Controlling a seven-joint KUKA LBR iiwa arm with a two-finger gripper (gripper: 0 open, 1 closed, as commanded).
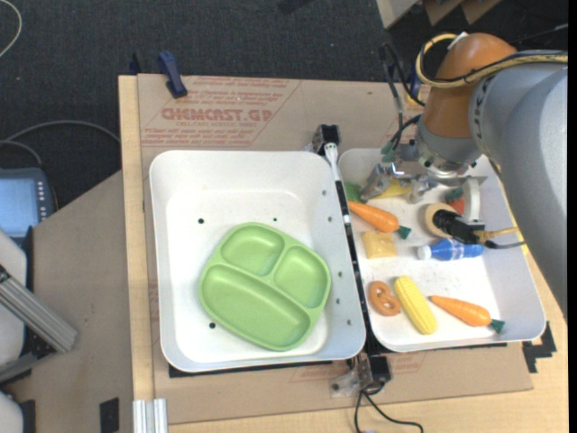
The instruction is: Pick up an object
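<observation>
We see our grey metal two-finger gripper low in the right white bin's upper corner; whether it is open, we cannot tell. The nearest orange plastic carrot lies just below-left, long axis slanting down-right.

My arm comes in from the right and hangs low over the back of the right bin, so that corner is blocked. This bin is crowded. A carrot lies by the left wall, with a yellow block just below it. A blue bottle lies in the middle. At the front, a pretzel, a corn cob and another carrot sit close together, with little gaps between them. The left bin has lots of room. A green tray fills its front part, but the white floor behind it is open.
</observation>
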